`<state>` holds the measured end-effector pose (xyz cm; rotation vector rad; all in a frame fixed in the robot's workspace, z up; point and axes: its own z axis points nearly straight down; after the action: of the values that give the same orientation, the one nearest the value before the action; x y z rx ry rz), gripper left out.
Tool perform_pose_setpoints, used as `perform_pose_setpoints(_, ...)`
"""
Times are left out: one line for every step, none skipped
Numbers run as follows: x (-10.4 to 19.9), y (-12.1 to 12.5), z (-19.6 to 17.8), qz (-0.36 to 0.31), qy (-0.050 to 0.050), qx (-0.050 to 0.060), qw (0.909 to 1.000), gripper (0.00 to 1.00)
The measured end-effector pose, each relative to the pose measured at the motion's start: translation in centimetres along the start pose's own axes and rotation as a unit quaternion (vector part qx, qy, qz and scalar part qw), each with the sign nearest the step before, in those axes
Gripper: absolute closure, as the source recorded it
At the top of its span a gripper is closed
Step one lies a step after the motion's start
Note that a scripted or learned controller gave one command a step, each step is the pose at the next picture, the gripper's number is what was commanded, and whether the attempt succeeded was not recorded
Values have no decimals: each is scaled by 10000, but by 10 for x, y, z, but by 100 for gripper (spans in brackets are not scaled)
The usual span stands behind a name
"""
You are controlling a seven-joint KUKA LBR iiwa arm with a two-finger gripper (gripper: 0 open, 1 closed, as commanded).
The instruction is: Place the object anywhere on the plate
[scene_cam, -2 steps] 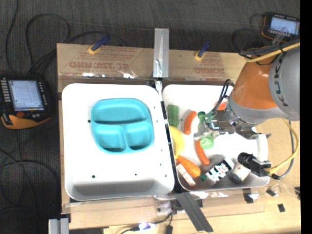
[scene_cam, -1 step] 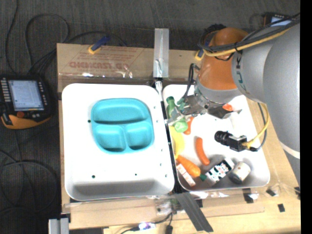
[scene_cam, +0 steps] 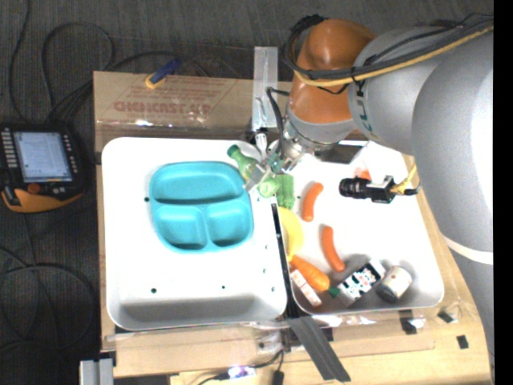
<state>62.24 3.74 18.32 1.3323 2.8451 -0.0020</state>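
A green toy vegetable (scene_cam: 243, 159) is gripped between the fingers of the gripper (scene_cam: 264, 165), just beside the upper right corner of the turquoise divided plate (scene_cam: 200, 204), not resting on it.

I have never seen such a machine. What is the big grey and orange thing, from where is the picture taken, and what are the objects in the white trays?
The big grey and orange thing is a robot arm. It reaches in from the right of the picture. At its tip is a pincer with two fingers, which sits over the border between the two trays. A green object lies at the fingers, but I cannot tell if it is truly gripped.

The one camera looks down on the bench at a slant.

The left bin holds a blue plate with three sections. The right bin holds small toy foods: two orange sausages, a yellow piece, a carrot, and some small items in the near corner. The aim is to put one object on the plate.
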Motion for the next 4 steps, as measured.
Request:
perform_pose_setpoints(39, 27, -12, -860, -8, -3, 9963, 100)
perform_pose_setpoints(22, 65, -1, -2009, -15, -4, 9796, 100)
perform_pose_setpoints(49, 63, 35, -4312, -5, -15, 9022, 100)
perform_pose_setpoints(49, 63, 35, -4312, -4, -19, 9023, 0)
